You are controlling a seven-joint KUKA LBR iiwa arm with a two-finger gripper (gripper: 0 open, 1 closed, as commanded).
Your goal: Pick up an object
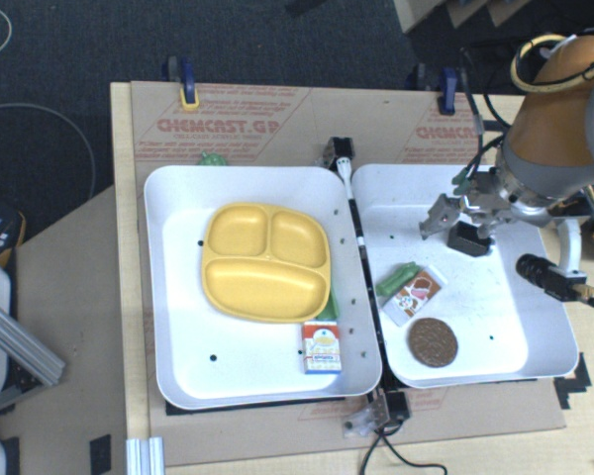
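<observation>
Right, my hand (465, 224) hovers over the far part of the right bin (544, 364), fingers spread wide with nothing between them, a light finger to the left and a dark one below it, above bare white floor. My candidates lie nearer than that, in the near left part of this bin: a green stick-like thing (396, 278), a small flat packet (417, 294) touching it on its near right, and a round brown disc (434, 342) just beside the packet's near end. I judge the disc the best bet: it looks flat, stiff and light, so I'd straddle its rim across the middle, though lying that low it could slip out from under the fingertips. The packet looks thin and probably crinkly, hard to get under; its print is red and white, too small to read. The green piece looks narrow, easy to pinch across its short side. Over in the left bin (163, 295) sits a yellow divided plate (267, 262), broad and likely slick, a poor grip for me, and a little carton (322, 347) at its near right, with an orange and green label I can't make out. On the brown board (129, 216) under both bins, along its far edge, I can read "CHEMCAST" in red, printed twice
</observation>
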